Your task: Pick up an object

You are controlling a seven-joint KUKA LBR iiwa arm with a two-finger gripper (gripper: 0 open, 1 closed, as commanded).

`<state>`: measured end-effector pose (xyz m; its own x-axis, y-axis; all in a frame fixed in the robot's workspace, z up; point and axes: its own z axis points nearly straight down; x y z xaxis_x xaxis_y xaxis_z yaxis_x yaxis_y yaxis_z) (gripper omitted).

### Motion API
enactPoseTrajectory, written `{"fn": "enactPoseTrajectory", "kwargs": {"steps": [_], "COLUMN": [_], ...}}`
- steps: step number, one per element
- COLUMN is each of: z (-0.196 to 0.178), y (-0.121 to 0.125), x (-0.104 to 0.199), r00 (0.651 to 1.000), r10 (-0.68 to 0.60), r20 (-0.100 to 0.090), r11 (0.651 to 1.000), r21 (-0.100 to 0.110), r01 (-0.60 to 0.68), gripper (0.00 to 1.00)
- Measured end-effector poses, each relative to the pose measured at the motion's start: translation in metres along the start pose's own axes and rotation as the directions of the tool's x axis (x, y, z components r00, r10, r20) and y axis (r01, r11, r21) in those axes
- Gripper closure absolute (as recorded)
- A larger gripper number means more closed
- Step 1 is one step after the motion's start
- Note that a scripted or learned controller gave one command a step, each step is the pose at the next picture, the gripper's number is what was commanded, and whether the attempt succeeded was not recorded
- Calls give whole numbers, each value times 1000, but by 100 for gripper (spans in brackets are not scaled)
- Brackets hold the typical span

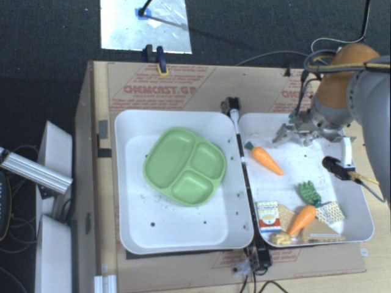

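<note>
Hovering over the right bin's far end, hand (297,133) spread and carrying nothing.

Approach step, by my reading; no grasp made yet. Hand sits low near the bin's back wall, fingers apart. Nearest candidate: carrot (267,160), lying just beside and toward the bin's centre, apart from the fingers. Further out: green toy (309,193), second carrot (302,220), small packet (268,216) at the near end. Left bin (134,163) holds a green divided plate (185,166). Next move likely calls for shifting over the carrot, descending, closing.
</note>
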<state>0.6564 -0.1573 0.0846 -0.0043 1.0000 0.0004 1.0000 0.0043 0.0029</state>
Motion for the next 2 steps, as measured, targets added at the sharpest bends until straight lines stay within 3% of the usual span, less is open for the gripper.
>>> {"fn": "enactPoseTrajectory", "kwargs": {"steps": [1,2], "z": [0,0], "y": [5,-59], "x": [39,42], "r00": [1000,1000], "r10": [-1,2], "r20": [0,1], "r11": [1000,1000], "r21": [1,3], "r01": [1,-2], "gripper": [0,0]}}
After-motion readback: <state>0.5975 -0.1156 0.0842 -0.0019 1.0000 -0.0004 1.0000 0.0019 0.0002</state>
